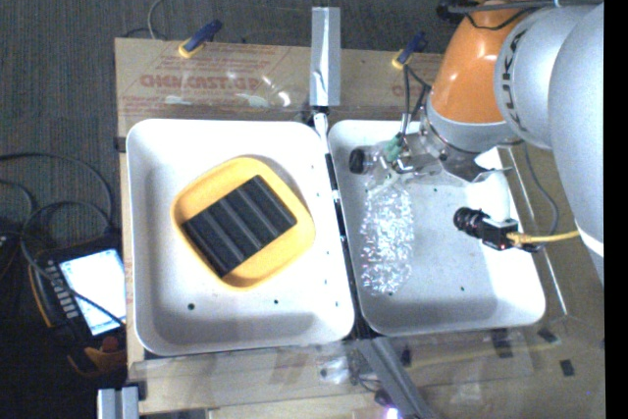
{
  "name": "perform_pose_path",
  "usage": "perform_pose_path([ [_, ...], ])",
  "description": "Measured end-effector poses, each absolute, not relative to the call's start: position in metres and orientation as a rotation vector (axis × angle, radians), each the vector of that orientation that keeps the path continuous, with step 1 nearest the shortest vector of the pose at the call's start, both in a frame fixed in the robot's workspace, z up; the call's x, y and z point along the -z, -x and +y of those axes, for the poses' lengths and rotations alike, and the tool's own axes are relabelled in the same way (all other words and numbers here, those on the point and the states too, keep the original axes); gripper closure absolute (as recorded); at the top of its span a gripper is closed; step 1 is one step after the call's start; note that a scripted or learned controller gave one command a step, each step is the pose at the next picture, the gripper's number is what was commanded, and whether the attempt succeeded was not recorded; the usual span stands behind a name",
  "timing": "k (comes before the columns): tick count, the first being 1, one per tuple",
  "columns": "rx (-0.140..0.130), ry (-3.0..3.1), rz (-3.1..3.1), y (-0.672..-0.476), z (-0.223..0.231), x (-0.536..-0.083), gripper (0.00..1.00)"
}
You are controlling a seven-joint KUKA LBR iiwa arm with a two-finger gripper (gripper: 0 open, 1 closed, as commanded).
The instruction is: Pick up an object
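Observation:
A yellow pad with a black ribbed centre (pixel 244 220) lies flat in the middle of the left bin (pixel 157 152). A clear, glittering crinkled wrapper (pixel 386 238) lies in the left half of the right bin (pixel 510 299). My gripper (pixel 377 158) is down in the right bin's far left corner, just beyond the wrapper's upper end. A small black and green part shows at its tip. I see nothing held in it.
The arm's orange band (pixel 469 83) and grey body (pixel 579 93) hang over the right bin's far right side. A black fitting with a yellow cable (pixel 483 224) juts over that bin's right half. A metal post (pixel 325 64) stands behind the divide between the bins.

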State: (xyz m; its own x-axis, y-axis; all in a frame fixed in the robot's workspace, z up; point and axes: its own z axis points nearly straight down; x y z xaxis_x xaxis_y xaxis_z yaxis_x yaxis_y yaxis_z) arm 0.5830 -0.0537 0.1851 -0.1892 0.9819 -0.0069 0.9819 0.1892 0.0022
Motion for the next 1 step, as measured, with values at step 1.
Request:
perform_pose_path([
  [1, 0.004, -1.843, 2.545, -0.5321, -0.0734, -0.1833, 1.0],
])
